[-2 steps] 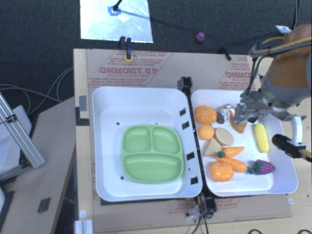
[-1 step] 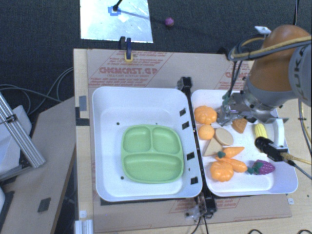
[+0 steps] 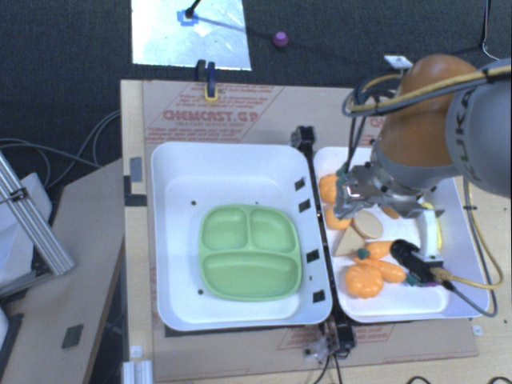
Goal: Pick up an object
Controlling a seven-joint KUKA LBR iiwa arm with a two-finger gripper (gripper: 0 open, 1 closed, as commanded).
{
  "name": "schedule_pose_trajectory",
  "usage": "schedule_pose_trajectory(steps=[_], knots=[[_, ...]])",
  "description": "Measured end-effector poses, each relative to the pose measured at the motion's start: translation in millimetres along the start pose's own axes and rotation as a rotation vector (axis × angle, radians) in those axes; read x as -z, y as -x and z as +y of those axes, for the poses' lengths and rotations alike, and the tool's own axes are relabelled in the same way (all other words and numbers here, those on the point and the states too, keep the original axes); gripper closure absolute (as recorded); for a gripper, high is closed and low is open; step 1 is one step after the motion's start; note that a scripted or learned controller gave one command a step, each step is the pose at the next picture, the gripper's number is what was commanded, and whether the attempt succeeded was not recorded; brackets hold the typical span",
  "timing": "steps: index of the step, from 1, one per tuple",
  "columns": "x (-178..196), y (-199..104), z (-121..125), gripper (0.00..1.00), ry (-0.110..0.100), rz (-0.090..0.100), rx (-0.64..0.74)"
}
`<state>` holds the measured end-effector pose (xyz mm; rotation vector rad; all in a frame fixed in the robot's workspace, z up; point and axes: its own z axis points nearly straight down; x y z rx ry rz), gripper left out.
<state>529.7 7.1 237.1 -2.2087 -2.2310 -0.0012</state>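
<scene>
Writing: red "CHEMCAST GP" on the cardboard sheet point(image 3: 212, 114) at the worktop's far edge.
Carrot point(image 3: 382, 250): right bin point(image 3: 472, 294), near edge; long axis runs left-right.
Gripper point(image 3: 346, 202): low over that bin's left edge; opening cannot be told.
Green plate point(image 3: 250, 252): left bin point(image 3: 172, 214).

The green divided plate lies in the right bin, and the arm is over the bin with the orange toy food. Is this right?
Not quite. The camera view shows the green divided plate in the left bin, not the right one. The rest holds: the arm is over the right bin, where the orange toy food lies.
</scene>
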Motion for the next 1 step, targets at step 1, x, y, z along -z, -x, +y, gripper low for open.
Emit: schedule_pose_trajectory(steps=[1], knots=[[-19.4, -17.8, -6.1, 1.0, 0.001, -0.001, -0.003]])
